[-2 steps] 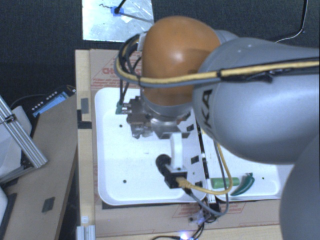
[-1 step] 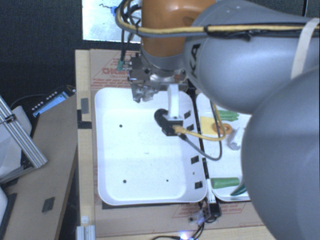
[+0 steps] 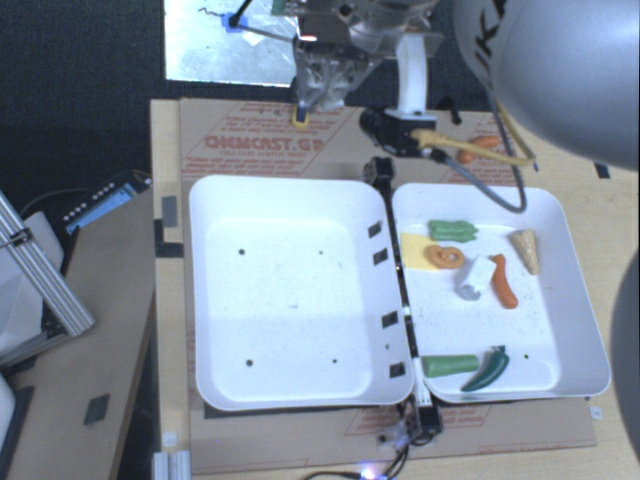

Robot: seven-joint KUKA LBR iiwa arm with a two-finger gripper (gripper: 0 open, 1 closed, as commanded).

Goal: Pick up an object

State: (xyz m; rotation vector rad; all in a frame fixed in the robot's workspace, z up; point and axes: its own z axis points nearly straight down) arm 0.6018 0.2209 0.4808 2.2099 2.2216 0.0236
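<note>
Well away from my tool (image 3: pixel 318 93), the small toy foods, among them a dark green plastic pepper (image 3: pixel 487 370), lie in the right shallow white bin (image 3: pixel 575 298). My tool hangs beyond the left white bin (image 3: pixel 280 288), over brown printed cardboard (image 3: pixel 250 140) on the tabletop; its blurred fingers perhaps pinch something yellow, I cannot tell.

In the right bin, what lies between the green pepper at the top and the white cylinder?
In the camera view, an orange slice lies between the green pepper and the white cylinder.
</note>
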